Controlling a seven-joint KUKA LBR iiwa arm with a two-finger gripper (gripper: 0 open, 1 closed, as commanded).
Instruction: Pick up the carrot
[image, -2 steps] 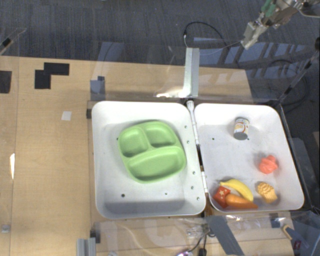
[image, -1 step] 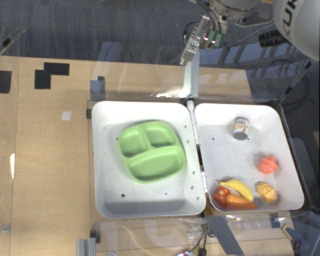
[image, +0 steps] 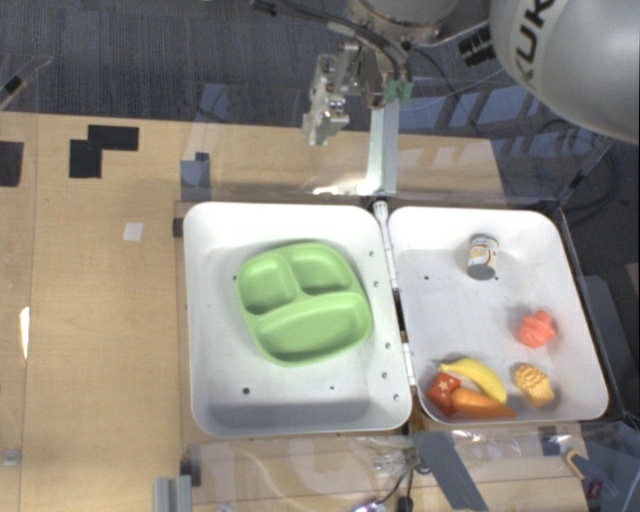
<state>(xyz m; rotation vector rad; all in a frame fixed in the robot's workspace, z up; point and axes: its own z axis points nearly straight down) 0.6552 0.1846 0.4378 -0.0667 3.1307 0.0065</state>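
Reach down to the carrot, orange and long, lying flat at the front edge of the right bin. Touching the banana above it and the red pepper on its left. Near the yellow corn too. Go slow and come straight down. Line the gripper across the thin middle, not the ends. Keep away from the banana, or both may lift. Watch the bin wall close by. Right now, gripper high up past the back of the bins, far from the carrot, holding nothing. Hard to tell how the gripper stands, too small and blurry. Green plate in the left bin, no need to touch.
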